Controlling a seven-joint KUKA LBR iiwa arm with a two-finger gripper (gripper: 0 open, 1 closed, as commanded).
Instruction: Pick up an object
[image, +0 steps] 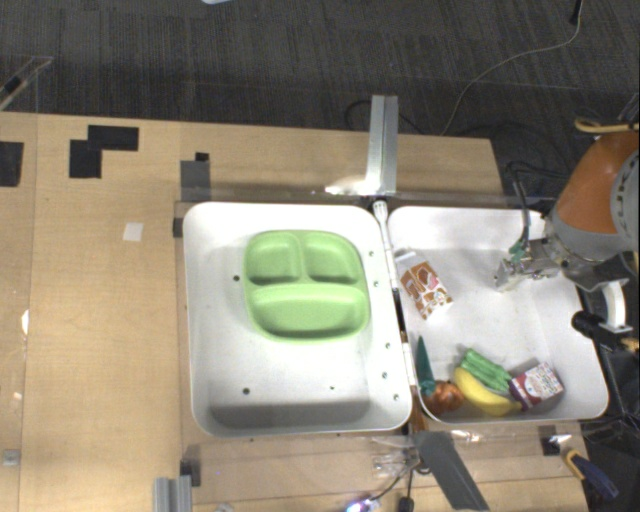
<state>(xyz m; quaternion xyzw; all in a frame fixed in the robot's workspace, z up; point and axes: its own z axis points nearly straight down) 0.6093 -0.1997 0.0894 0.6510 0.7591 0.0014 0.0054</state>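
My gripper hangs over the upper right part of the right bin, with nothing visible between its small fingers. Below it and to the left, a white snack packet with a brown print lies near the bin's left wall. Along the bin's front edge sit a yellow banana, a green leafy vegetable piece, a reddish round fruit, a dark green stick and a small maroon and white carton.
The left bin holds a green divided plate. A metal post stands behind the seam between the bins. The grey arm with its orange band enters from the right edge.
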